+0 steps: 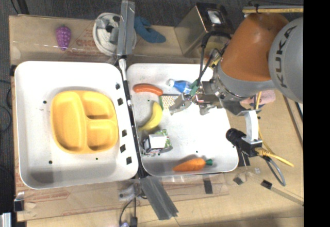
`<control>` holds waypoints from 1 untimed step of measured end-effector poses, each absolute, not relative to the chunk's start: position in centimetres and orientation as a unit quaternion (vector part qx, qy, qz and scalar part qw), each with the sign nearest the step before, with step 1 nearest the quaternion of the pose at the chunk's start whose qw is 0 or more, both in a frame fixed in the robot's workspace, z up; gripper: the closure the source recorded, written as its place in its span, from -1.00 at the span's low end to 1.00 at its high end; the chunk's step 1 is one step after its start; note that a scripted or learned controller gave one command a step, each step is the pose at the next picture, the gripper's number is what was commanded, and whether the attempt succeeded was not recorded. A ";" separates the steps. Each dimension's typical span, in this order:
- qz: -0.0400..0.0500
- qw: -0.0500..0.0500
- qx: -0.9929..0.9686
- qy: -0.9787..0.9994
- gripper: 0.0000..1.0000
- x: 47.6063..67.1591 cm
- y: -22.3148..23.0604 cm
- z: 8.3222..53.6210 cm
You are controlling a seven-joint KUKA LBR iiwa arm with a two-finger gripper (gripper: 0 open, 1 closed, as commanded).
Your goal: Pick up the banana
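The yellow banana (pixel 153 116) lies curved at the left side of the right bin (pixel 216 143), close to the divider between the bins. My gripper (pixel 190 106) hangs over the bin's upper middle, to the right of the banana and a little above it, apart from it. Its two fingers stand open with nothing between them. The left fingertip (pixel 177 104) is next to a small green patterned item (pixel 168 100). The grey arm with its orange band (pixel 252 48) reaches in from the right.
The right bin also holds a red sausage (pixel 148 88), a blue object (pixel 180 85), a green-and-white box (pixel 156 142) and a carrot (pixel 191 164). A yellow divided plate (pixel 85 120) sits in the left bin (pixel 31 169). Purple grapes (pixel 63 36) and a metal box (pixel 203 25) lie behind the bins.
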State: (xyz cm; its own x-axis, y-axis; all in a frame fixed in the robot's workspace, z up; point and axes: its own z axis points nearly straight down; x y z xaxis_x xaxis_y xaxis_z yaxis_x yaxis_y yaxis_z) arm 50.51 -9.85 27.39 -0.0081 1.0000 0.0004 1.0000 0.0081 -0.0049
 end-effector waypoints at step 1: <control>0.003 0.003 -0.746 -0.666 -1.00 55.5 -10.5 16.9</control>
